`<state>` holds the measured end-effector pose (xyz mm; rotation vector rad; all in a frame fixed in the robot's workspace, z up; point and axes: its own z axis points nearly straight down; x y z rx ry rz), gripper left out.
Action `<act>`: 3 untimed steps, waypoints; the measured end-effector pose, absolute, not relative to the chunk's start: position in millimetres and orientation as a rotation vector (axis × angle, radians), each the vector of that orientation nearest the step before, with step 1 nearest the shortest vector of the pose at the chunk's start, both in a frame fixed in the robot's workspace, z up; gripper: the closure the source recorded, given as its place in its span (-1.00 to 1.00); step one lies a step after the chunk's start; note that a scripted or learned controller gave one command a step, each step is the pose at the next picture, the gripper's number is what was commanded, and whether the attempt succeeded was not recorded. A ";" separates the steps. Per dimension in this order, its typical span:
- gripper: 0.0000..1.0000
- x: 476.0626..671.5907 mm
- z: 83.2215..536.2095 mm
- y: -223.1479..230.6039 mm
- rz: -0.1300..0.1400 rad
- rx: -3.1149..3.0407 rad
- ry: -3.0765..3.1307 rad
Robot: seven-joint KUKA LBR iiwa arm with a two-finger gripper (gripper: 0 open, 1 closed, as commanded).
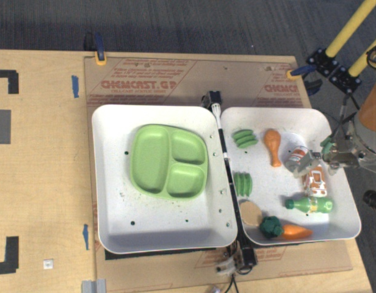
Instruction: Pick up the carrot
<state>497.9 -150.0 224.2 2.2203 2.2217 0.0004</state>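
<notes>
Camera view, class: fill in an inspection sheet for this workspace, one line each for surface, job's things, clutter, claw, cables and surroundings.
Surface: wooden bench bearing two white bins, left bin and right bin, side by side.
Job's things: carrot lies at the right bin's near edge, leafy end toward the left, touching a round beige piece.
Clutter: green divided plate in the left bin; in the right bin two green pods, a drumstick, a can, a green bottle.
Claw: claw over the right bin's right side, far from the carrot; finger state unclear.
Cables: thin wires below the bins' junction.
Surroundings: dark floor, blue clamps.
</notes>
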 end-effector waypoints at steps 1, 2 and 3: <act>-1.00 568.4 95.5 -133.5 0.001 2.422 2.001; -1.00 486.6 90.3 -157.6 0.014 2.156 2.267; -1.00 589.7 90.2 -103.8 0.019 2.266 2.158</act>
